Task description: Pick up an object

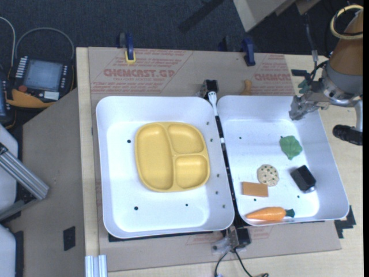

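The approach step was judged in hand: the gripper [300, 109] was seen above the bin's [242, 111] corner; its opening could not be told. A descent toward the leaf [291, 146] just below was judged needed.

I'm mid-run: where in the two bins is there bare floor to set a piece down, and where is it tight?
Free: the right bin's upper-left floor, above the cookie and left of the green piece; the left bin's margins around the yellow tray. Crowded: the right bin's lower half, with the orange slab, carrot and black block.
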Robot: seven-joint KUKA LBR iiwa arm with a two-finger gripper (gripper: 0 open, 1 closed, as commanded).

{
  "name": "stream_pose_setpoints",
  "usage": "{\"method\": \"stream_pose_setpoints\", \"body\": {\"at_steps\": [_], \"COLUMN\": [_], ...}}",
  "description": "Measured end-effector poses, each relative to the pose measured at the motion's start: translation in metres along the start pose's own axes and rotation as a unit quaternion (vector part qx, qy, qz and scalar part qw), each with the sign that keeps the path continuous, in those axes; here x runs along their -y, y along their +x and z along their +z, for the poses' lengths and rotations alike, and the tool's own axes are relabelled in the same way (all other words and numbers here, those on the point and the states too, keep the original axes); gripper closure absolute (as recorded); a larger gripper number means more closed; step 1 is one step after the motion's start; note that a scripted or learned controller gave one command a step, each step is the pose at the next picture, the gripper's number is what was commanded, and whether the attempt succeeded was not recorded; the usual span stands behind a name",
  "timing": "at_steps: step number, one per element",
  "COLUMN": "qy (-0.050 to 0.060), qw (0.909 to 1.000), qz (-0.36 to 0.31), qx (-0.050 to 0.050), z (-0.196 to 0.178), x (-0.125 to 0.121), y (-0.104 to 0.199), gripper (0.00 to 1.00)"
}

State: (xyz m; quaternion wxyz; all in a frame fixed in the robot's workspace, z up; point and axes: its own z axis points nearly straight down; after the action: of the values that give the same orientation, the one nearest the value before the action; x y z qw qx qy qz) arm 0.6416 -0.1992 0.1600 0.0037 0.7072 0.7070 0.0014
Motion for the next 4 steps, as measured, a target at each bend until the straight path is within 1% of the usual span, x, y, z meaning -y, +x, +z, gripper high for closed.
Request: {"method": "stream_pose_setpoints", "body": {"at_steps": [1, 2, 3, 4], "qy": [0.000, 0.005, 0.005, 0.006], "qw": [1.0000, 1.0000, 1.0000, 1.0000], "qz": [-0.001, -0.002, -0.003, -0.003], "qx": [0.000, -0.002, -0.003, -0.003], "z": [-0.054, -0.047, -0.052, -0.055], "x": [-0.002, 0.010, 0.027, 0.052], "y": [0.000, 0.049, 0.110, 0.168], "gripper": [1.00, 1.00, 1.00, 1.00]}}
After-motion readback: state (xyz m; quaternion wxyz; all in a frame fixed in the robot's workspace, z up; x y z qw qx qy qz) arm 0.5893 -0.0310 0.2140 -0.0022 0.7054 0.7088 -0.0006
